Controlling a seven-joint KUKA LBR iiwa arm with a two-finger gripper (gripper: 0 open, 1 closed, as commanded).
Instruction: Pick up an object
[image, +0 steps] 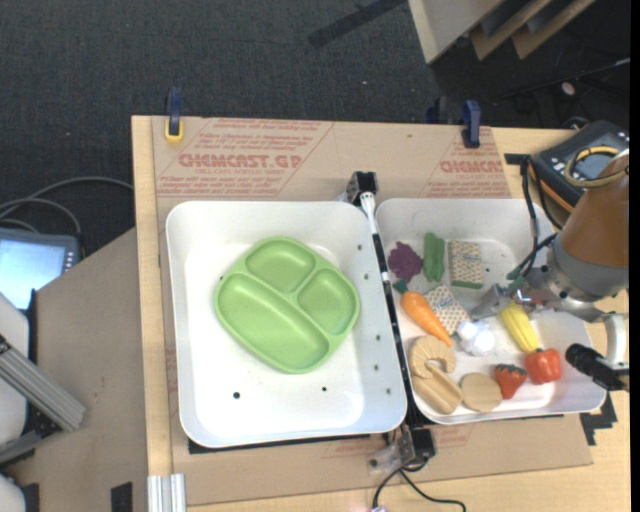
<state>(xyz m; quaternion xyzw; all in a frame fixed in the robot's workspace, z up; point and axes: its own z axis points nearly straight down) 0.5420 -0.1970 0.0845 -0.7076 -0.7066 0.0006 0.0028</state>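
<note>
counting one green plate (288, 316), one carrot (427, 315), two white bins (190, 300); claw (497, 305) spread can't be told.

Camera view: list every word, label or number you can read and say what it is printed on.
"CHEMCAST GP", red print on the brown sheet under the bins, left part, behind the left bin.
"CHEMCAST", red print on the same sheet, right part near the blue clamp, cut off by the right bin.
Smaller red lines around both logos: too blurred to read.
Toy food and green plate: no text seen.
</note>
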